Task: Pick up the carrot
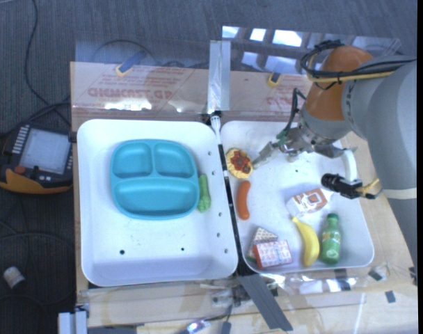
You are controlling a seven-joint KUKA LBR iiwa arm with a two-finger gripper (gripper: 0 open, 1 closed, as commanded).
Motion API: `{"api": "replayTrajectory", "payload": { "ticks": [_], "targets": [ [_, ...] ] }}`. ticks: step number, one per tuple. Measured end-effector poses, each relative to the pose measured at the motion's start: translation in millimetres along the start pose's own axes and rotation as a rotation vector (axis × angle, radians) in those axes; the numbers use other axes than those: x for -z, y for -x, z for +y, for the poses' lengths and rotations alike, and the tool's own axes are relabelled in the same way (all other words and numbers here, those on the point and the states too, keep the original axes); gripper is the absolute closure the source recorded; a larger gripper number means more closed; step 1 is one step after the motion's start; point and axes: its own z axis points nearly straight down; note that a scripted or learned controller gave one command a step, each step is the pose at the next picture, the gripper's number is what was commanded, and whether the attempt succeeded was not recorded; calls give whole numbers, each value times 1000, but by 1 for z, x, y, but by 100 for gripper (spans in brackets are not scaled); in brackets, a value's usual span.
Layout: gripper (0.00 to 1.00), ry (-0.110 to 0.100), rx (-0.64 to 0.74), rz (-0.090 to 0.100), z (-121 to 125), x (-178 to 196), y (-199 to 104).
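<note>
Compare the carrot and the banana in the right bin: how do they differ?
Colour: the carrot is orange-red, the banana yellow.
Shape: the carrot is straight, the banana curved.
Place: the carrot lies by the bin's left wall below the pizza slice; the banana lies lower right, beside the green bottle.
Shared: both lie flat in the right bin, running roughly up-down in the view, neither in the pincer.

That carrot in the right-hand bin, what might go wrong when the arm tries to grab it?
The carrot lies close to the bin's left wall, so a finger may hit the wall. The pizza slice sits right above it, nearer the gripper, and could be nudged or grabbed instead.
</note>
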Motion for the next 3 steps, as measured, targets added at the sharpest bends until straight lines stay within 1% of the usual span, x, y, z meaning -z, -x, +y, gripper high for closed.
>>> {"api": "replayTrajectory", "payload": {
  "ticks": [1,2,3],
  "targets": [
    [0,1,-133,2,-9,-1,54],
    [0,0,-133,2,-9,-1,54],
    [0,11,-135,10,-74,5,60]
  ]
}}
